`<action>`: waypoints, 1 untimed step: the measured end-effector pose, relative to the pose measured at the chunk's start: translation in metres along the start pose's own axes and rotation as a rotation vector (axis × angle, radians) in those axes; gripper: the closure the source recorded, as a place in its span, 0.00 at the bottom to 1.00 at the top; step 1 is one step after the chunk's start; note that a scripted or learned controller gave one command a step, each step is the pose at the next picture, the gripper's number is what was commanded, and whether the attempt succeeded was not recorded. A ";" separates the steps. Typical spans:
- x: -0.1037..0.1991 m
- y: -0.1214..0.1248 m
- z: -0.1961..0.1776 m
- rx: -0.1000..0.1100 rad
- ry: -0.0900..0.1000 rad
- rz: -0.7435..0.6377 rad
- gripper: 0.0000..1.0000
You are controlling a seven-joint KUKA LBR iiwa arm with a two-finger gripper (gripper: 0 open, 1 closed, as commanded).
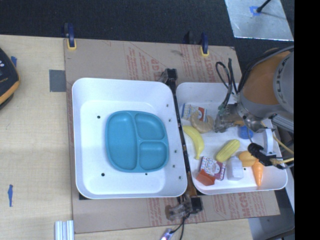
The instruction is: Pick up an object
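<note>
1. End effector [223,121]: low over the upper middle of the right bin [210,90], reaching in from the right. It is small and dark here; whether it is wide, narrow or holding anything cannot be told.
2. Arm [267,84]: grey, with its orange band above the wrist, over the right bin's upper right corner. Black cables loop up beside it.
3. Carton [194,112]: white with red and blue print, lying flat just left of the end effector, near the bin's upper left.
4. Banana [195,139]: yellow, curved, just below the carton along the bin's left side.
5. Corn cob [227,150]: yellow, tilted, in the bin's middle, below the end effector.
6. Red packet [210,170]: red and white, near the bin's lower edge, just below the corn cob.
7. White item [234,170]: small, just right of the red packet.
8. Carrot [258,173]: orange, at the bin's lower right, beside an orange-yellow piece [246,158].
9. Blue piece [244,132]: small, right of the end effector, partly hidden.
10. Left bin [85,134]: white, beside the right bin, bearing a blue divided plate [136,140] in its middle.
11. Tabletop [35,149]: light wood, with brown cardboard [125,59] under both bins.
</note>
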State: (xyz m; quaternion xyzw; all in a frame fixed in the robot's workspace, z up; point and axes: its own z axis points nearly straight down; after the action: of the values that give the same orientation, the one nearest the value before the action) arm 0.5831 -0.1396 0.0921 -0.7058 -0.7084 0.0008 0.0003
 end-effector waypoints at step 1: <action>-0.042 -0.080 0.001 0.002 0.000 0.001 0.00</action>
State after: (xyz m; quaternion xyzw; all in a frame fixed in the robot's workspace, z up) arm 0.5029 -0.1822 0.0914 -0.7060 -0.7082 0.0015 0.0012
